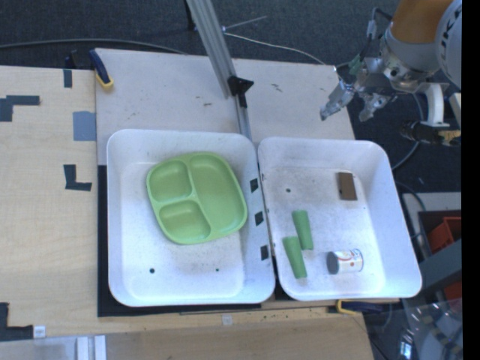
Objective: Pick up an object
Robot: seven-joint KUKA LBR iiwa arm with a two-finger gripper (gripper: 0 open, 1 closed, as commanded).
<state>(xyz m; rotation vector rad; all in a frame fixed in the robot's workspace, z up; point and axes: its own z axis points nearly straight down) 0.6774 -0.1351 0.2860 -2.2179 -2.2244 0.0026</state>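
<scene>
My gripper (349, 106) hangs at the upper right, beyond the back rim of the right bin (375, 150). Its two fingers are spread apart and open, with nothing between them. Below it in the right bin lie a brown block (346, 185), two green cylinders (302, 229) (294, 257) side by side, and a small white-and-red can (345, 261) on its side near the front. A green divided plate (196, 197) rests in the left bin (120, 201).
A slanted metal pole (217, 47) runs from the top down to the seam between the bins. A blue-and-yellow clamp (101, 69) sits at the bench's back left corner. Cables trail over the dark floor at the back and right.
</scene>
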